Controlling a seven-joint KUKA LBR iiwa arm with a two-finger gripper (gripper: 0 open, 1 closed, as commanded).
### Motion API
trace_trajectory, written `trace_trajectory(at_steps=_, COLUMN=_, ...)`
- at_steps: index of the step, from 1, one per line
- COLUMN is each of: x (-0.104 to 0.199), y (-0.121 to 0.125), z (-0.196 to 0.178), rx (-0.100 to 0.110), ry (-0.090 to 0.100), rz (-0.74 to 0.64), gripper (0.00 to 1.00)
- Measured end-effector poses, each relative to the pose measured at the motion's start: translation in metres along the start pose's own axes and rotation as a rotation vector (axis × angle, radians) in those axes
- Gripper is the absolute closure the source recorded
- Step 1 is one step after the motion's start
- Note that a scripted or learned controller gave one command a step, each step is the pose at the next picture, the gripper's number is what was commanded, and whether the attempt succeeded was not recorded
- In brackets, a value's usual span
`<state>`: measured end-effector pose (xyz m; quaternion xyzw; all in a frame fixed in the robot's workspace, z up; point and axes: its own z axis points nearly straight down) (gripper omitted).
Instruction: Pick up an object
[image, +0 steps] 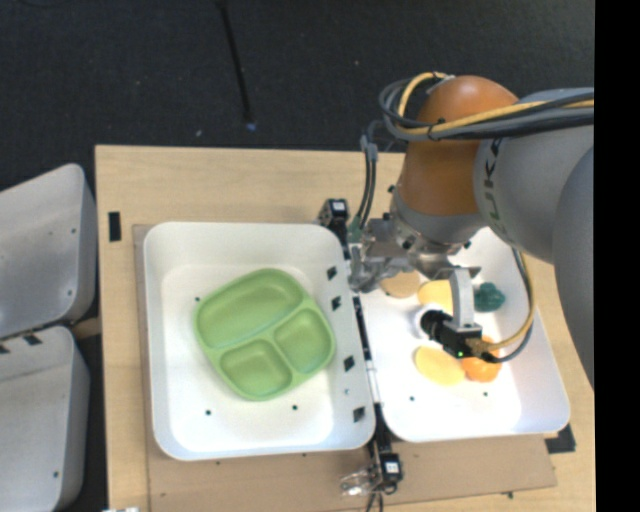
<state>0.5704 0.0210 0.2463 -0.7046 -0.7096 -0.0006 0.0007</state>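
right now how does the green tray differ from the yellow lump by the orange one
The green three-compartment plastic tray is far larger than the small rounded yellow lump. The tray lies alone in the view's left white bin; the lump lies in the right bin, beside an orange piece.

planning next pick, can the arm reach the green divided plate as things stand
Probably yes: the green divided plate lies in the left bin, nothing on it, and the hand hangs close by at the bins' shared edge.
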Motion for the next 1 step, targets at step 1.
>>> trace_trajectory(at_steps=1, x=0.0484, y=-0.0169, z=0.0116, rx=0.0, ry=0.0, rz=0.0, gripper=1.0)
